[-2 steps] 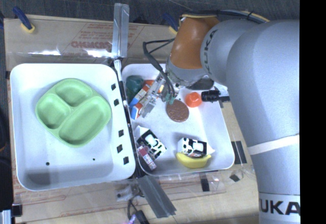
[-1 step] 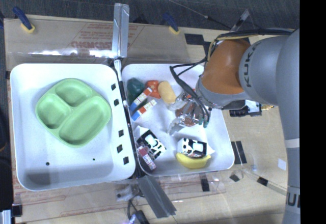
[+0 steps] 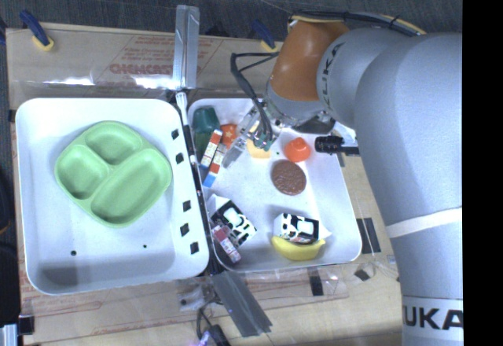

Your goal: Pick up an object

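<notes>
My gripper (image 3: pixel 253 134) hangs over the upper middle of the right bin (image 3: pixel 339 203), its metal fingers (image 3: pixel 240 149) pointing down-left. A small yellow object (image 3: pixel 260 150) lies right at the fingers; whether it is between them I cannot make out. An orange piece (image 3: pixel 297 149) sits just right of it. A brown round disc (image 3: pixel 288 178) lies below. A dark green object (image 3: pixel 205 119), an orange bit (image 3: pixel 228 132) and a red, white and blue box (image 3: pixel 211 154) crowd the bin's left wall.
The left bin (image 3: pixel 47 258) holds a green divided plate (image 3: pixel 114 171). Along the right bin's front lie a black-and-white patterned item (image 3: pixel 234 225), a yellow banana-like object (image 3: pixel 297 248) with a black-and-white piece (image 3: pixel 299 229) on it. The grey arm (image 3: pixel 401 140) covers the bin's right side.
</notes>
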Controlling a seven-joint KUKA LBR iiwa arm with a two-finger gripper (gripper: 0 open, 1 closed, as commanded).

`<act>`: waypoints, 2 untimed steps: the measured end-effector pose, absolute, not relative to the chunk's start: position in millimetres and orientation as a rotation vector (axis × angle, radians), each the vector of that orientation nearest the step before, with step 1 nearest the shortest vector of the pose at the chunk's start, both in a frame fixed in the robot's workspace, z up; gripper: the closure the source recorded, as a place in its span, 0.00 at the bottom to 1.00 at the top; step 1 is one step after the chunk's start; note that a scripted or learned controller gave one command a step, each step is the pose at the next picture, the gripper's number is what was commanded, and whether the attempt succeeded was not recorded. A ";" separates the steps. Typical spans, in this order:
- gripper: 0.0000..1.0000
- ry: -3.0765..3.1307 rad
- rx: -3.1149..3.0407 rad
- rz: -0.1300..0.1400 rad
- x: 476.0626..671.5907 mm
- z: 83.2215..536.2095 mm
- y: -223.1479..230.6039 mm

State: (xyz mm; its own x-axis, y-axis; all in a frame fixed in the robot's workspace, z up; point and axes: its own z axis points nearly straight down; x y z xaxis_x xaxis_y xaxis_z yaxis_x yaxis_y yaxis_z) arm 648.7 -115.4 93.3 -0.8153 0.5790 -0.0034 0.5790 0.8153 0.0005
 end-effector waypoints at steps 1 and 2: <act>1.00 2.991 0.942 -0.002 649.9 104.3 -114.3; 1.00 2.986 0.951 0.005 644.3 196.8 -28.6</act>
